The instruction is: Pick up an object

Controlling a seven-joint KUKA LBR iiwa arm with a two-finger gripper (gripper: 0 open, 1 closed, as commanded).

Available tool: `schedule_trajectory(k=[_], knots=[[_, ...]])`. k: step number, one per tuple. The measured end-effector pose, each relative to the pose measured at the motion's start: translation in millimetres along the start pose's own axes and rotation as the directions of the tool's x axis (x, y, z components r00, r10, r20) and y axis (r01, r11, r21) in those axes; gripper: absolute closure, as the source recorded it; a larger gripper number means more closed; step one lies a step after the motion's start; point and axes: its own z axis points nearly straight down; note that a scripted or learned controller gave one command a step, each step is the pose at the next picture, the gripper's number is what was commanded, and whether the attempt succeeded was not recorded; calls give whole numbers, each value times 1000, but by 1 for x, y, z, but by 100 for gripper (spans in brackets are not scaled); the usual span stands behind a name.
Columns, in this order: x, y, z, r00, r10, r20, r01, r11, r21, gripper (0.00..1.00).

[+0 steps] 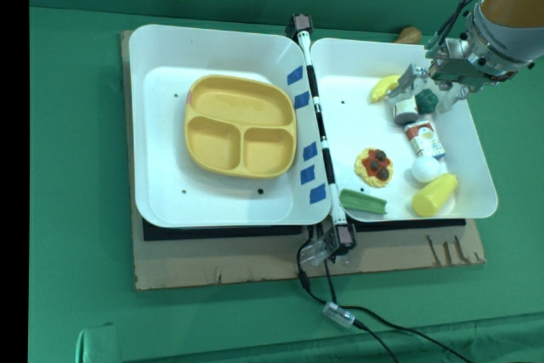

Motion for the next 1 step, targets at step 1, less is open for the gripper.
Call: schedule_trajectory(k=[1], knots=[[-37,34,76,1000,0,2,0,1000,1,0]])
